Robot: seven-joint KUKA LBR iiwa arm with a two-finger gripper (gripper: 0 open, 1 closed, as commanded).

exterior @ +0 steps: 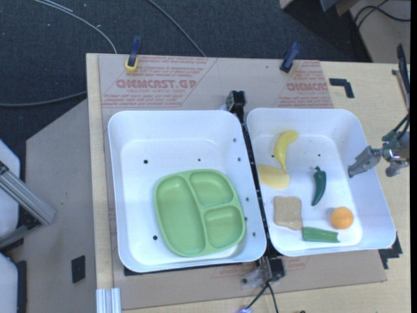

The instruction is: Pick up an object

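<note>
The right bin (365,126) holds several toy foods: a yellow banana (284,146), a pale yellow lemon-like piece (273,177), a dark green chili pepper (318,185), a tan bread slice (288,212), an orange (341,218) and a green cucumber-like piece (320,235). My gripper (371,171) hovers over that bin's right rim, to the right of the chili pepper and above the orange. Its fingers stand open with nothing between them.
The left bin (130,142) holds a green divided plate (197,210). A black clamp (236,100) sits between the bins at the back and another (272,267) at the front. Blue clips (290,56) pin the board's far edge.
</note>
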